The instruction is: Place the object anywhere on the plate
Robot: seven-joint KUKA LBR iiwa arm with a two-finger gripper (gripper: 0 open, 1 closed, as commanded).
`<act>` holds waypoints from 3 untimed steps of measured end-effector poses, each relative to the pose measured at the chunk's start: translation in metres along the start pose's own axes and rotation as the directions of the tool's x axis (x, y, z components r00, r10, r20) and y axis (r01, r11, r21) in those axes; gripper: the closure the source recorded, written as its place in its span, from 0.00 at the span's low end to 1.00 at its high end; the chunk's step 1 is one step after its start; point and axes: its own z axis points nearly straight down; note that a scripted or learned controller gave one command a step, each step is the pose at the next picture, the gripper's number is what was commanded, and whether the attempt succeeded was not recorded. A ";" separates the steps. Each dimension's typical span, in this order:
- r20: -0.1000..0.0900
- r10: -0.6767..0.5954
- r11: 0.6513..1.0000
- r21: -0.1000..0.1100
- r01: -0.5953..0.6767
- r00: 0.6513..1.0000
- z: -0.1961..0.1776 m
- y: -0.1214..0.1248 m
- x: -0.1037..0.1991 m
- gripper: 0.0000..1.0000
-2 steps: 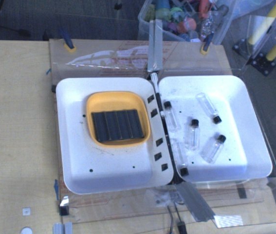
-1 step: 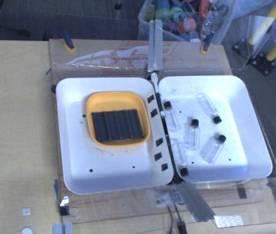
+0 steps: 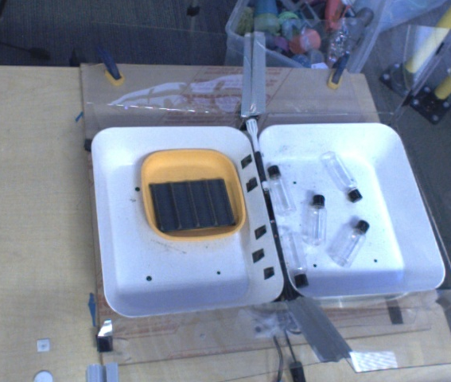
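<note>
Two shallow white bins sit side by side on the surface (image 3: 18,213): the left bin (image 3: 118,277) holds a yellow plate (image 3: 155,165) with a dark ribbed rectangular block (image 3: 192,204) lying on it. The right bin (image 3: 400,253) holds several clear vials with black caps, among them one near the upper right (image 3: 340,173), one in the middle (image 3: 315,218), one toward the lower right (image 3: 348,241), and two along the left wall (image 3: 280,189) (image 3: 293,257). Beyond the bins' far edge stands a clear container (image 3: 305,18) of assorted colored items.
</note>
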 end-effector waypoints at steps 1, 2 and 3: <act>-0.001 -0.311 0.950 -0.001 0.311 0.950 0.000 0.000 0.000 1.00; -0.002 -0.553 0.833 -0.001 0.553 0.833 -0.001 -0.007 0.006 1.00; -0.001 -0.774 0.633 -0.002 0.774 0.633 -0.001 -0.009 0.007 1.00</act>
